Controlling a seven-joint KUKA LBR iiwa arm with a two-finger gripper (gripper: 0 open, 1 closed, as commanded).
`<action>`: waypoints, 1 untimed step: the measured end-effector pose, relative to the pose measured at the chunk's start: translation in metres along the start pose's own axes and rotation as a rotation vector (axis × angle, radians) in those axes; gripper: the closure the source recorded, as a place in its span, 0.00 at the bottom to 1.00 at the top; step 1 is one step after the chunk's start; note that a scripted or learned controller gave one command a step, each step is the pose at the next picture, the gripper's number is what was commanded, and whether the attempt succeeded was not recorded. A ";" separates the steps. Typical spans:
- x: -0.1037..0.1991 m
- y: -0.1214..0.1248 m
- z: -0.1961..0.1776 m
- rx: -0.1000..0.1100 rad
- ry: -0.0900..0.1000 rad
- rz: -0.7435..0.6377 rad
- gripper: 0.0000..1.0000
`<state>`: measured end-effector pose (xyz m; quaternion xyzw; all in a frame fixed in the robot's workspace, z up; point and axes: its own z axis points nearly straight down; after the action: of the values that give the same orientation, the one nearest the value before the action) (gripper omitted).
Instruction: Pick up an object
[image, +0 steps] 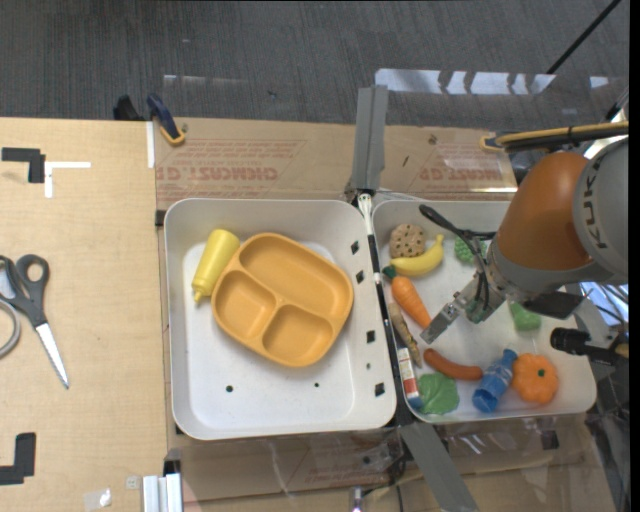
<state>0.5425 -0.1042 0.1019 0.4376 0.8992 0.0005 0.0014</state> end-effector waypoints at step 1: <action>-0.001 0.000 -0.009 -0.001 -0.001 0.001 1.00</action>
<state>0.5433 -0.1050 0.1109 0.4378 0.8991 0.0008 0.0022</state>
